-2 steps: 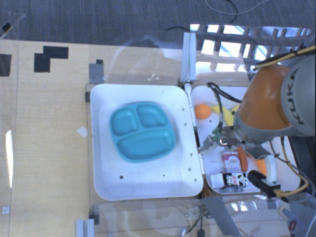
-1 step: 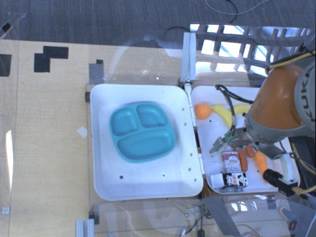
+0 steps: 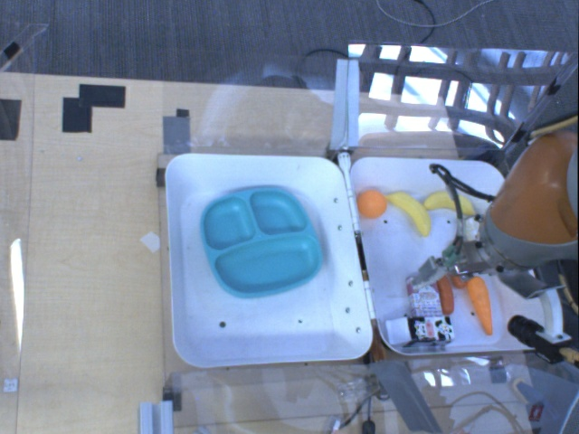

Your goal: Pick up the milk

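We see the milk (image 3: 427, 315) lying flat near the 6 o'clock edge of the right bin (image 3: 389, 242), and the gripper (image 3: 450, 265) hangs just above it at its 1 o'clock side; we cannot tell how the gripper is set. A small orange carrot (image 3: 445, 295) sits right beside the milk and a bigger carrot (image 3: 480, 304) lies at 3 o'clock; we might grab a carrot by mistake, or the flat milk might slip and slide against the bin wall.
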{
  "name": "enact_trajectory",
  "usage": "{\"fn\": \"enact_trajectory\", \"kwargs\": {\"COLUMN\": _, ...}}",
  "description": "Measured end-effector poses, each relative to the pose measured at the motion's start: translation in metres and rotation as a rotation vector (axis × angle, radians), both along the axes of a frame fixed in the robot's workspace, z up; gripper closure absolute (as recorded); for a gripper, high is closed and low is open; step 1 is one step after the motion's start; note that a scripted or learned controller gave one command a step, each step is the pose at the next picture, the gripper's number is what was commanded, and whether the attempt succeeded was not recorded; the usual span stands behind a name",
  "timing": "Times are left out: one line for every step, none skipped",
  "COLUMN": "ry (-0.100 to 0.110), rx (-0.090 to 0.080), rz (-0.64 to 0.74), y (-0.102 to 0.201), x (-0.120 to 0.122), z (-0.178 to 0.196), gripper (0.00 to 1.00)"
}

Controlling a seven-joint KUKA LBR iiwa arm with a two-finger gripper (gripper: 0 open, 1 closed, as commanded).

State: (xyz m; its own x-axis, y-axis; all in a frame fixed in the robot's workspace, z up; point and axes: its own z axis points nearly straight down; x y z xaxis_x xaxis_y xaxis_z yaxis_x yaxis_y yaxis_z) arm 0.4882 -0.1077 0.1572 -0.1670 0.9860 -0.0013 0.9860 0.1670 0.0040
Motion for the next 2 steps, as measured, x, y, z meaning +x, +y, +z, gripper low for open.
{"fn": "enact_trajectory", "kwargs": {"ry": 0.001, "rx": 0.003, "rz": -0.513, "y": 0.092, "x": 0.0, "z": 0.027, "gripper": 0.0}}
{"fn": "enact_trajectory", "kwargs": {"ry": 0.002, "rx": 0.002, "rz": -0.449, "y": 0.005, "x": -0.001, "z": -0.035, "gripper": 0.0}}
